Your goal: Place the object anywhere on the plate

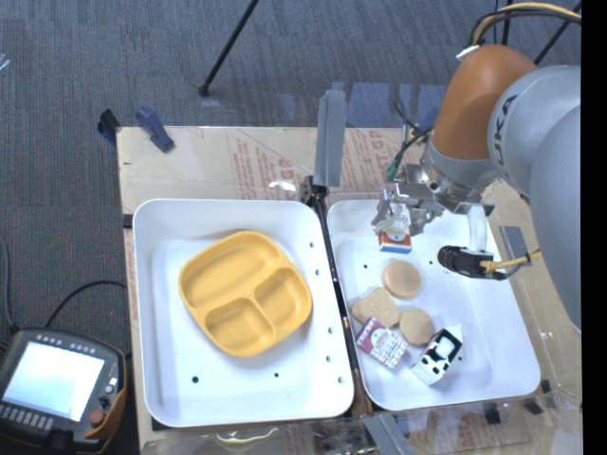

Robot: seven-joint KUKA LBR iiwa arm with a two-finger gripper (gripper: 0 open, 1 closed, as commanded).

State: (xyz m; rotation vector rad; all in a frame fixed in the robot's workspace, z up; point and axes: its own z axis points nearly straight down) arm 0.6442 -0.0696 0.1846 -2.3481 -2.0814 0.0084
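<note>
From where I stand, the gripper (397, 218) is low over the far end of the right bin (507, 344), and its fingers pinch a small carton (395, 242) by the top. The carton is white with an orange-red lower part and a bit of blue (the print is too small to read), and it hangs upright just beside the bin's back wall. The yellow plate (246, 292), with three compartments, lies in the left bin (156, 254), well apart. Three tan round biscuits (401, 279) lie near the carton.
</note>
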